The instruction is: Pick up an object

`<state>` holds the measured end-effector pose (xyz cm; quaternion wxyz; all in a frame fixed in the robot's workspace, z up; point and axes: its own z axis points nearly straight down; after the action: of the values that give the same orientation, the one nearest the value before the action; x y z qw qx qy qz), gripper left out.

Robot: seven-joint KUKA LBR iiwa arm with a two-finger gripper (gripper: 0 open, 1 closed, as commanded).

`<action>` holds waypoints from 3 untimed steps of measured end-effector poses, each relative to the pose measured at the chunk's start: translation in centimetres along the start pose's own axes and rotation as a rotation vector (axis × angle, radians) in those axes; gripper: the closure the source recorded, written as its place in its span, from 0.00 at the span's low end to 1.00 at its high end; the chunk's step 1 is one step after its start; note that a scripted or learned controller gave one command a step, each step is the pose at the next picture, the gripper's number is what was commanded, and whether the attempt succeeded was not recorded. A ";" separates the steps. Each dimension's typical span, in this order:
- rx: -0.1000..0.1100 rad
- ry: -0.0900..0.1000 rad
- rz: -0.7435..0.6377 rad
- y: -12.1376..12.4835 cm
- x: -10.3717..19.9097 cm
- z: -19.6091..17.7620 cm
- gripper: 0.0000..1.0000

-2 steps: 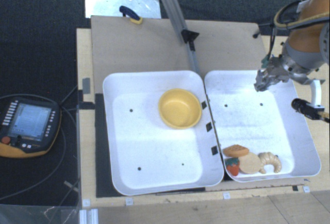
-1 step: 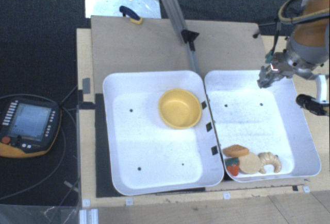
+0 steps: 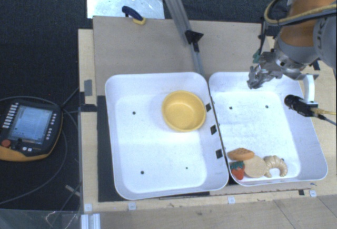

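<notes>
A yellow bowl (image 3: 183, 110) sits upright in the left bin (image 3: 126, 170), near its upper right. At the right bin's (image 3: 305, 138) front edge lie an orange bread roll (image 3: 240, 153), a small red piece (image 3: 238, 173), a tan round piece (image 3: 255, 167) and a beige croissant-shaped piece (image 3: 276, 165), all close together. My gripper (image 3: 256, 79) hangs over the far left part of the right bin, well away from those pieces. I see nothing held under it.
A metal pole (image 3: 176, 4) slants across the back of the bench and ends in a black clamp near the bins' shared edge. A teach pendant (image 3: 27, 128) lies on the floor at left. A black fitting (image 3: 296, 104) on the arm juts over the right bin.
</notes>
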<state>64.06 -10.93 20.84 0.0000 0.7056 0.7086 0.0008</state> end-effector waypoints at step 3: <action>0.000 0.000 -0.001 1.3 14.9 -2.0 1.00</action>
<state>65.32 3.95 22.82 0.0000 0.7053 0.7089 0.0010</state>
